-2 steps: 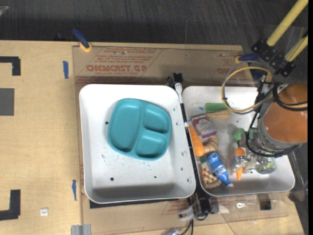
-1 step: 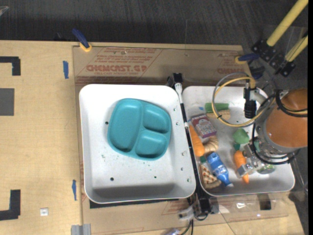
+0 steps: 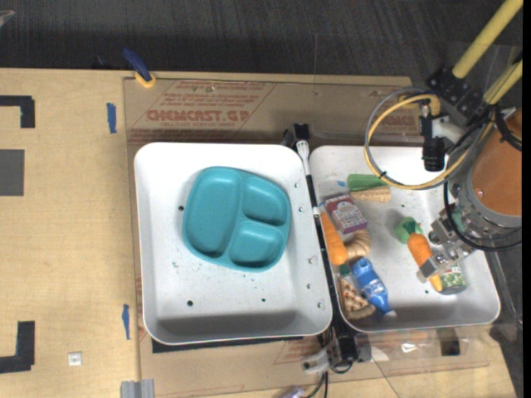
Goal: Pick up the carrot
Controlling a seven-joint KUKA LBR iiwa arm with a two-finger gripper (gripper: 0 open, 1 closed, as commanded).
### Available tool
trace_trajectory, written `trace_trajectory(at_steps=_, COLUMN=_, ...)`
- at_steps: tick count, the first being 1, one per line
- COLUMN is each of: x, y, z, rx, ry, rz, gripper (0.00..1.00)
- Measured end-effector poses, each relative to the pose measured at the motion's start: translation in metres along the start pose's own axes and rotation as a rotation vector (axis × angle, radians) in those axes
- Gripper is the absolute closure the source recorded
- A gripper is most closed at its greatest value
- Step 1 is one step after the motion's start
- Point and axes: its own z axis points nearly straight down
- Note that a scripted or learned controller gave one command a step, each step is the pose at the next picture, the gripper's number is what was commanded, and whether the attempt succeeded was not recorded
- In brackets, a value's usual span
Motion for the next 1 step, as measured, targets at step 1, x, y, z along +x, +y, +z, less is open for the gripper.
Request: trace_trajectory(at_steps=1, x=0.0033, y=0.0095, z=-0.0138, rx=-0.003, ry=-0.002, rz=0.102, gripper=1.0)
